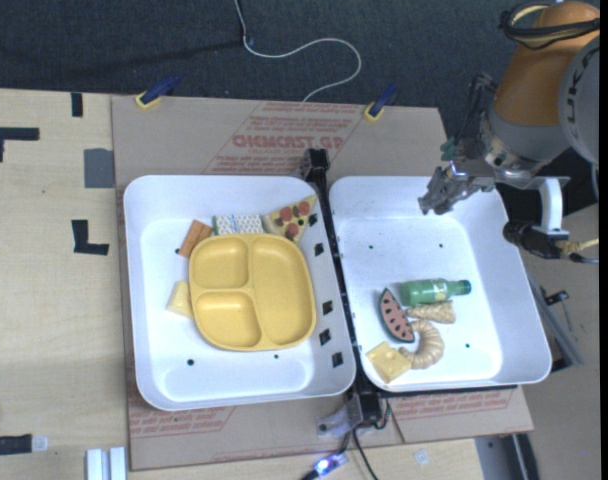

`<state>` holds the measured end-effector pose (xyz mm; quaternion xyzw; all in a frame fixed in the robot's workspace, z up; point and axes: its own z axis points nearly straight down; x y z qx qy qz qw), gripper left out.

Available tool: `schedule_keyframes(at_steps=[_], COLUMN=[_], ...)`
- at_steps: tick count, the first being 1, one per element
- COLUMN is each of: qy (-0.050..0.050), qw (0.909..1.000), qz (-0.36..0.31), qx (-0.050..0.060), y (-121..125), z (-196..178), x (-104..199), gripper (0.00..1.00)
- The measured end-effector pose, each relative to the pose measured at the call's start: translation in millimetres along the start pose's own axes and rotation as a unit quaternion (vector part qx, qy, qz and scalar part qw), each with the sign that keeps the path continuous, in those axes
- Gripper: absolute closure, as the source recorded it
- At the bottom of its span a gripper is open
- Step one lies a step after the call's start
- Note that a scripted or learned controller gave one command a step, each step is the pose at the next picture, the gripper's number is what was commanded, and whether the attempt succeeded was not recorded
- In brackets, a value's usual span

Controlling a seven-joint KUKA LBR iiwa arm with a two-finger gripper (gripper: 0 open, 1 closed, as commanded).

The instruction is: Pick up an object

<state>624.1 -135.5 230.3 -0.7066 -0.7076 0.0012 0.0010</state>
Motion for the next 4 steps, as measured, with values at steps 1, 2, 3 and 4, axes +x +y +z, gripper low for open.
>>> schedule_keyframes(at_steps=[1,2,3,4], qy=[0.000,0.000,0.000,0.000], qw=[1.0000,1.0000,1.0000,1.0000], qz=[0.000,0.000,0.000,-0.001], qx=[0.000,0.001,0.001,-0.001], y=[-37.6,-85.9,-116.3,-110.1], z=[2.1,-4.0,1.8,-2.8], x=[19.4,44.7,60.5,69.6], gripper=[1.00,1.00,1.00,1.00])
